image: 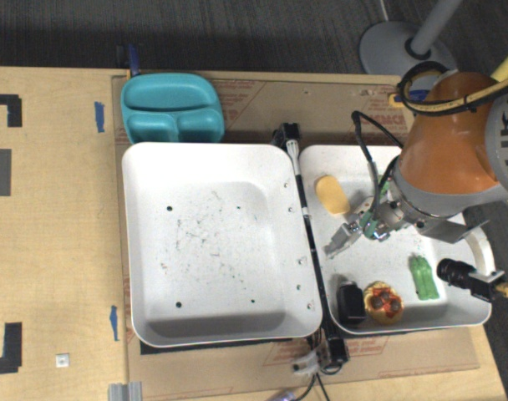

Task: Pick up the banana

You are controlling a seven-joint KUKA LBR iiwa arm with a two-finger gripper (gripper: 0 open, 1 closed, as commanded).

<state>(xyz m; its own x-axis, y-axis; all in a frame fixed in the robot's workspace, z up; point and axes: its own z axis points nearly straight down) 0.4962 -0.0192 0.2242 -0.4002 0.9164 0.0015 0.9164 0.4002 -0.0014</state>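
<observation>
Two fingers spread and nothing between them: the pincer [347, 236] hangs over the right bin [463, 316], just beside the banana [332, 194] near its far left corner. Best bet: shift toward that corner, straddle it, then squeeze.

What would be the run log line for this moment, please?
task: pick up banana | end effector: open, above right bin | banana: lying in right bin, not grasped | status: pick not yet done
</observation>
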